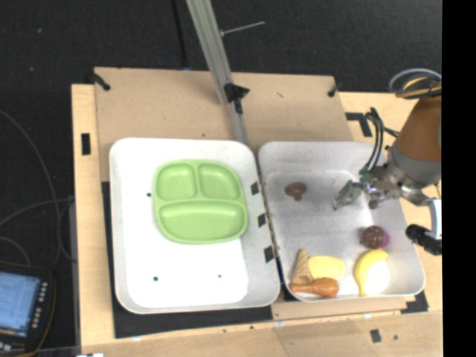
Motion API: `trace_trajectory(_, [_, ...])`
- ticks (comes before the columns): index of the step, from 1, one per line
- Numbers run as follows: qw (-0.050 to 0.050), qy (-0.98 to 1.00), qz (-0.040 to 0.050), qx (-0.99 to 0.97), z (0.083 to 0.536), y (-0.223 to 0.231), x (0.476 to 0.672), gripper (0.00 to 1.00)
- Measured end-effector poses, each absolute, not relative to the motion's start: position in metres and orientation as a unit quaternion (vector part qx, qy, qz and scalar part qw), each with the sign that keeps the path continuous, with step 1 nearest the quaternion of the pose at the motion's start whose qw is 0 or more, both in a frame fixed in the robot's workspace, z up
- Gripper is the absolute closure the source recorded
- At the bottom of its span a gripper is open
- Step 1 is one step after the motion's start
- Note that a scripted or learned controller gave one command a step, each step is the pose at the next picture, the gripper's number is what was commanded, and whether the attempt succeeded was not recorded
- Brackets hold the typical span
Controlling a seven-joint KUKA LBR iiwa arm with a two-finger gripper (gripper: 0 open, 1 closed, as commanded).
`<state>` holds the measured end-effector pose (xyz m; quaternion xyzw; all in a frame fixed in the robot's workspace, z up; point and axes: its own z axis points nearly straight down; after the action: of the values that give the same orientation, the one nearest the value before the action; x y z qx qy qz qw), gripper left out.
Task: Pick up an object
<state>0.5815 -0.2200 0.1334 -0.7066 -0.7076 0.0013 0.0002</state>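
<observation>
Tan wooden bench; dark floor; cables.

open floor mid-bin, toys crowding near wall

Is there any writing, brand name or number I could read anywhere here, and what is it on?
No text can be read in this view.
The lit screen at the lower left shows faint lines, too blurred to read.
The green divided plate, the two white bins and the toy foods bear no visible lettering.
The arm's hand shows no readable label.
</observation>
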Motion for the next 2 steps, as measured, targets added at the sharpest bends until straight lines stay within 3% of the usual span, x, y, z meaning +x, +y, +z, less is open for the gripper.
trace_trajectory(1, [0.0, -0.707, 0.0013, -0.707, 0.099, -0.221, 0.581, 0.0])
trace_trajectory(2, [-0.003, -0.707, -0.0002, -0.707, 0.113, -0.222, 0.583, 1.0])
